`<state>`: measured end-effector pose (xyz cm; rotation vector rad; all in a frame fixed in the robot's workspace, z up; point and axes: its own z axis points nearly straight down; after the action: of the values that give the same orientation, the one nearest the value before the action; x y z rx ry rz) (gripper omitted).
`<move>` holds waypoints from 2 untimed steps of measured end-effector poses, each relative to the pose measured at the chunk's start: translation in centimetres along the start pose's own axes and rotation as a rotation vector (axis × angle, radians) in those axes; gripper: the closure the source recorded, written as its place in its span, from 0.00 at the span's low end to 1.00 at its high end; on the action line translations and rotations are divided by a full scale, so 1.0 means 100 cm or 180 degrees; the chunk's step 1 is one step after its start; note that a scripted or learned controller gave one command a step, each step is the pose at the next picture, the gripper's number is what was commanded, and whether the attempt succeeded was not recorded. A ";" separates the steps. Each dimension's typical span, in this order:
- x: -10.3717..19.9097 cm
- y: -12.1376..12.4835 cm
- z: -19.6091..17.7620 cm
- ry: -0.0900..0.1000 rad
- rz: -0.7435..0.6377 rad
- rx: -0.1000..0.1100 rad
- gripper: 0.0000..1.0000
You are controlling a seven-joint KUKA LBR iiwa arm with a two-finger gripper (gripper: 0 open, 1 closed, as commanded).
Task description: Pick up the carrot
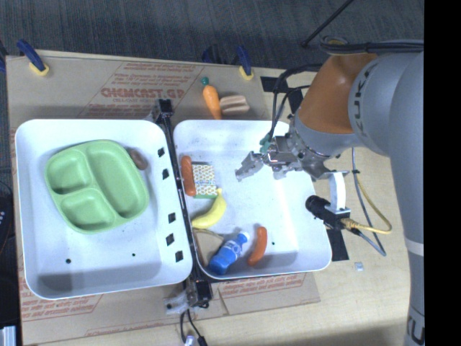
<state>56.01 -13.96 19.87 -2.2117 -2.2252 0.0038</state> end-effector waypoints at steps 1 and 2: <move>0.116 -0.029 0.008 -0.0002 0.0079 0.0004 0.00; 0.123 -0.077 0.008 -0.0001 0.0410 0.0005 0.00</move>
<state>48.22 -1.67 19.10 -2.3499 -2.0776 0.0065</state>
